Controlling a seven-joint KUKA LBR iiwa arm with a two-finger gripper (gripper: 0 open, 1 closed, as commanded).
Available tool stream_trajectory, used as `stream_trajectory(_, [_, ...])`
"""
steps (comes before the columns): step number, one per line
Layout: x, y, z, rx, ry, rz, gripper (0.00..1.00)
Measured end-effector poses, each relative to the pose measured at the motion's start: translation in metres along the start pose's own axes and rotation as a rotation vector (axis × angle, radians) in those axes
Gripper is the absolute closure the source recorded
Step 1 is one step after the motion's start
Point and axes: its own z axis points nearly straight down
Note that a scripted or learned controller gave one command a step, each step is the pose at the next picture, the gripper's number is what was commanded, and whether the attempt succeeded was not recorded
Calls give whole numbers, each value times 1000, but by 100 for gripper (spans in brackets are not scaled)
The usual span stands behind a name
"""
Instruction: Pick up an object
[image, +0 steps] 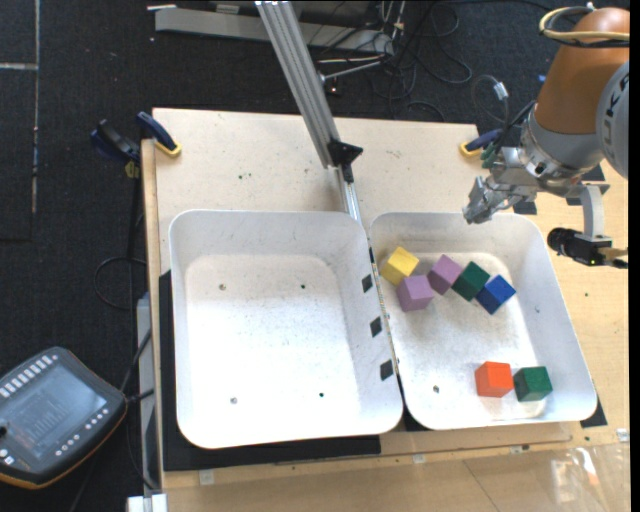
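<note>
Several small blocks lie in the right bin (560, 330). A yellow block (400, 265) sits at its upper left, with two purple blocks (415, 292) (445, 272) beside it, then a dark green block (470, 280) and a blue block (495, 293). An orange block (493, 379) and a green block (533, 383) rest near the front right corner. My gripper (482, 207) hangs above the bin's far rim, up and right of the block row, with nothing seen between its fingers.
The left bin (190, 300) stands beside the right one. A slanted metal rail (305, 85) comes down to the gap between the bins. Clamps (160, 135) sit at the bench's far corners. A pendant (50, 415) lies at lower left.
</note>
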Motion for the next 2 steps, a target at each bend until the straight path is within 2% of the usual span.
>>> stream_trajectory(1, [0, 2, -53, 0, 0, -1, 100])
stream_trajectory(2, [55, 1, -53, 8, 4, -6, 100])
